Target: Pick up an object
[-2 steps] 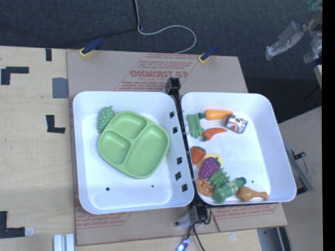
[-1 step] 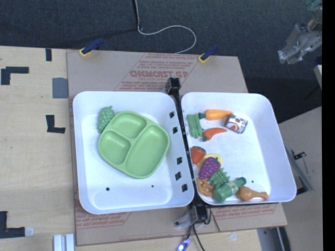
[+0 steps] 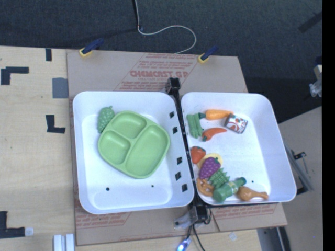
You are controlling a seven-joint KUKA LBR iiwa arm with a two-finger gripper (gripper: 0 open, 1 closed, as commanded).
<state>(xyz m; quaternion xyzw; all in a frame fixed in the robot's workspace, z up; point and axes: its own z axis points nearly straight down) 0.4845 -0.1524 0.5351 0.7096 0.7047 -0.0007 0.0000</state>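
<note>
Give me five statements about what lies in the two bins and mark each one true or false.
1. The green divided plate lies in the left bin. True.
2. The small can stands on the plate. False: it lies in the right bin, near the carrot.
3. The purple grapes are in the right bin. True.
4. The toy food is spread evenly over the right bin. False: it crowds the side nearest the left bin.
5. A green leafy toy touches the plate's edge. True.
</note>
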